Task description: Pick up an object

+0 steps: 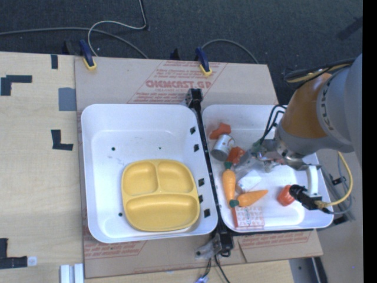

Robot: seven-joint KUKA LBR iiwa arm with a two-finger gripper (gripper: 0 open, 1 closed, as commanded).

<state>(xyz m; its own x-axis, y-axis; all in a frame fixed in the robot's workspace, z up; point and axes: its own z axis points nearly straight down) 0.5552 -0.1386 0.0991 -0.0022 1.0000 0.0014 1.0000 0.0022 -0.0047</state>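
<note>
We find the gripper [263, 158] low in the right bin [250, 112], beneath the grey arm [330, 108] and its orange band [300, 108]. We cannot tell how its jaws stand; the tip is a dark blur among wires, and we see no object clearly pinched there. It sits just above a white flat item [250, 180], possibly touching it, though contact is not certain.

We record the following in the right bin:
- two toy carrots: one upright along the left wall [228, 183], one tilted [252, 197] beside it, their green ends near each other;
- a small silver can [220, 146] lying on its side near the divider;
- an orange piece [222, 129] above the can, and a red-orange piece [235, 154] just right of it, close to the gripper;
- a red object [285, 196] toward the right, beside a black and white fitting [309, 188];
- a printed card [250, 217] on the front edge.

The left bin [97, 158] holds a yellow divided plate [159, 194].
</note>
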